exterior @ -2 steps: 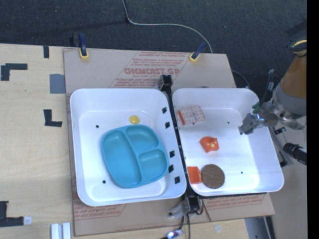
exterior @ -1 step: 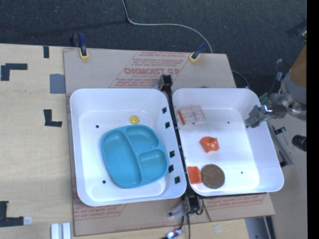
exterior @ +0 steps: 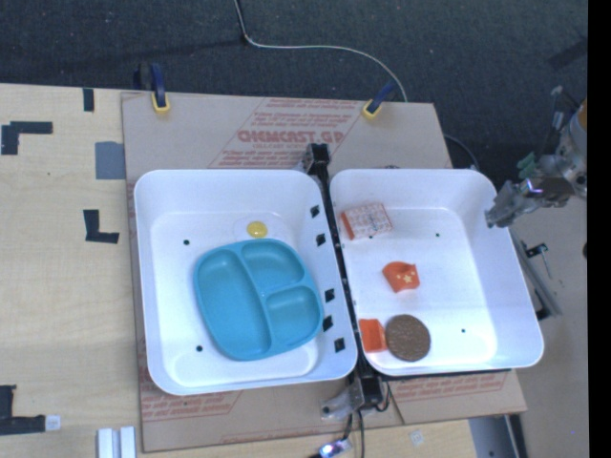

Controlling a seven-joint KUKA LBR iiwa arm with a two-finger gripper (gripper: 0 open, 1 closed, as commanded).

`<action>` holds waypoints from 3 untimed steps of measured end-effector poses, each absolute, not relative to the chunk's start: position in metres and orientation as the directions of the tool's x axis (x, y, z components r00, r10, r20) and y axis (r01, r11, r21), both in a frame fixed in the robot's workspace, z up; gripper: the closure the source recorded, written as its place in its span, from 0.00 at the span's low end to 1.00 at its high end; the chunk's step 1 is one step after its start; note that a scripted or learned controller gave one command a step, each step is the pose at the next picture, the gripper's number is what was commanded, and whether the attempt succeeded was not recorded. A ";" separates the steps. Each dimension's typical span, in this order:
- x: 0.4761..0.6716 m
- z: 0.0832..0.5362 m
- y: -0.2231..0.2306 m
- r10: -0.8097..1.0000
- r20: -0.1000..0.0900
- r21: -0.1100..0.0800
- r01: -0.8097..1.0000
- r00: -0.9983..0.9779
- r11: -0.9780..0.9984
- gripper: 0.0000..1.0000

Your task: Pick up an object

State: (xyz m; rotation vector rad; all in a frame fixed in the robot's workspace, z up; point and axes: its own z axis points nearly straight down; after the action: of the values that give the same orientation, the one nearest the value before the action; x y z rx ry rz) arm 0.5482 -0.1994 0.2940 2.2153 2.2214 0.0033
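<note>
**Arm at the right edge, gripper reaching leftward**

The arm [exterior: 571, 151] enters from the right edge, with just its wrist end showing. Its gripper [exterior: 503, 210] slants down and to the left, the wrist up and to the right behind it. The tip is dark and blurred, too small to make out.

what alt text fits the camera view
Two shallow white bins sit side by side: the left bin holds a blue divided plastic tray, the right bin an orange block and brown disc, the gripper at its right rim.
</note>
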 end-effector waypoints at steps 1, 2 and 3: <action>0.553 0.288 -0.142 1.000 0.001 0.000 1.000 -0.006 0.006 1.00; 0.567 0.286 -0.088 1.000 0.000 -0.001 1.000 -0.007 0.007 1.00; 0.571 0.270 -0.035 1.000 0.001 -0.002 1.000 -0.006 0.006 1.00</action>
State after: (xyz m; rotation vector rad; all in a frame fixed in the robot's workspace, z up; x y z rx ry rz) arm 0.5707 -0.0349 0.2699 2.2155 2.2298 -0.0013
